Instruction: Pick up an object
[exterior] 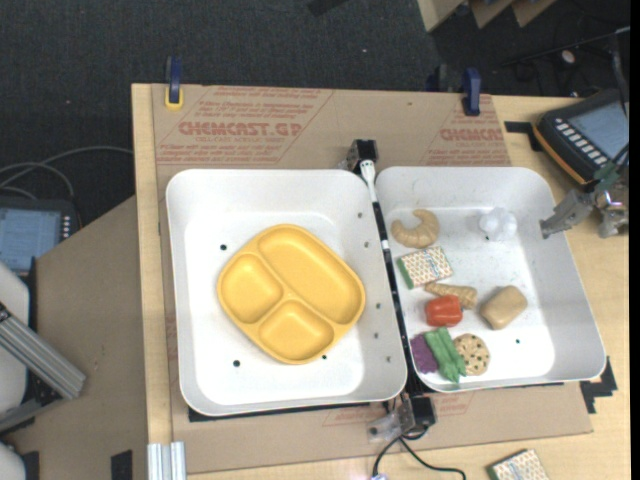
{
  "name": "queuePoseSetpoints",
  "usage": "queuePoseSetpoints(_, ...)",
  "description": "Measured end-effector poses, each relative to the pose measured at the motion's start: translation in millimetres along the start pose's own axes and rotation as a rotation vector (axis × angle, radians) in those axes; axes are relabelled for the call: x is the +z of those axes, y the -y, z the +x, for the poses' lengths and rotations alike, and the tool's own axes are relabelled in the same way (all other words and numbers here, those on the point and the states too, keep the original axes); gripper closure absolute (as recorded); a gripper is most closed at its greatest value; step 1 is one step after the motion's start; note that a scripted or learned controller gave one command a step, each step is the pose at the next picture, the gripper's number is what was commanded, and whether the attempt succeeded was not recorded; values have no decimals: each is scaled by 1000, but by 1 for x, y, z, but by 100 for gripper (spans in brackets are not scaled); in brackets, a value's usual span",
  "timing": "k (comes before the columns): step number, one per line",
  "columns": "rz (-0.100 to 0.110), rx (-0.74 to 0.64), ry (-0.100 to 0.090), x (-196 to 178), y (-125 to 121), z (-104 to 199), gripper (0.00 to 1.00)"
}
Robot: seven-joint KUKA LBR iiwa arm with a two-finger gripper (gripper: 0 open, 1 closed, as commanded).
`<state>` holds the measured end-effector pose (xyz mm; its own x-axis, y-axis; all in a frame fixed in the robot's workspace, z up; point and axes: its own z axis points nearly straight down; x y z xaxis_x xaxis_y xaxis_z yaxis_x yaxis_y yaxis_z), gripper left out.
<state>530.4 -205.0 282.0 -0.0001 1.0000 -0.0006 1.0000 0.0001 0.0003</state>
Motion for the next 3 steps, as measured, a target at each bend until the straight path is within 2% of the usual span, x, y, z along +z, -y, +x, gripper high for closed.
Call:
queuePoseSetpoints(1,12,-1,-6,167,1,26,0)
queuePoseSetpoints(2,6,4,-3,199,46,-10,0)
queuePoseSetpoints(3,-1,1,0,187,43,-9,100)
